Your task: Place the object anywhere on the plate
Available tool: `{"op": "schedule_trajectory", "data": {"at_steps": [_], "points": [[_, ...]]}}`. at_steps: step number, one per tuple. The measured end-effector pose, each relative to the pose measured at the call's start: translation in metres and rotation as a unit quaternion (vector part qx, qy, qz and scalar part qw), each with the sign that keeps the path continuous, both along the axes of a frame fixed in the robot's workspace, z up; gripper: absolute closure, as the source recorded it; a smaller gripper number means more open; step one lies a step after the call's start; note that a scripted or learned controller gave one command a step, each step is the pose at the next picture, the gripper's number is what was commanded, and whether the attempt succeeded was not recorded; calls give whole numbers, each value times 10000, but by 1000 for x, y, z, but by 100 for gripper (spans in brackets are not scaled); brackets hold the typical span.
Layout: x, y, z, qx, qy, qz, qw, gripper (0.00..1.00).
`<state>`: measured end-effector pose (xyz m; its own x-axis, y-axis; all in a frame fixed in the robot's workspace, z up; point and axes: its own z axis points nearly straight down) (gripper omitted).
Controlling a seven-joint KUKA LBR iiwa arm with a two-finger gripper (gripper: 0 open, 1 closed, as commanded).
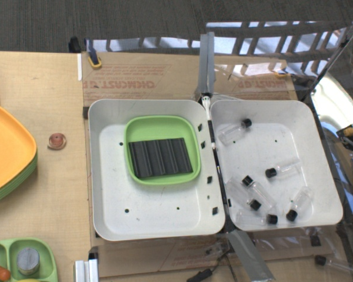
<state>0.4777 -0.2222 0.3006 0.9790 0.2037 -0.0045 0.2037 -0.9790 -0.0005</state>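
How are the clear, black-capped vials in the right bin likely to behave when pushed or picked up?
The vials look like clear plastic tubes lying on their sides, so a nudge would probably roll them across the smooth right bin. Being see-through and apparently unfilled, they are likely light. Their round, glossy walls may slip between fingers. The green plate already bears a dark ribbed block.

Orange plates (9,151) stacked left; small reddish disc (57,140) beside them.

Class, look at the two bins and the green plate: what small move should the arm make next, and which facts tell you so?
Probably reach down over one clear vial in the right bin and grasp it. The vials lie loose there, while the green plate in the left bin bears a dark ribbed block and no vial.
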Motion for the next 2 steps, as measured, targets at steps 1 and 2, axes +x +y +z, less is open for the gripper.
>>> {"op": "schedule_trajectory", "data": {"at_steps": [1,2], "points": [[-1,1,-43,7,8,-29,10000,0],[-1,0,-53,9,9,-27,10000,0]]}}
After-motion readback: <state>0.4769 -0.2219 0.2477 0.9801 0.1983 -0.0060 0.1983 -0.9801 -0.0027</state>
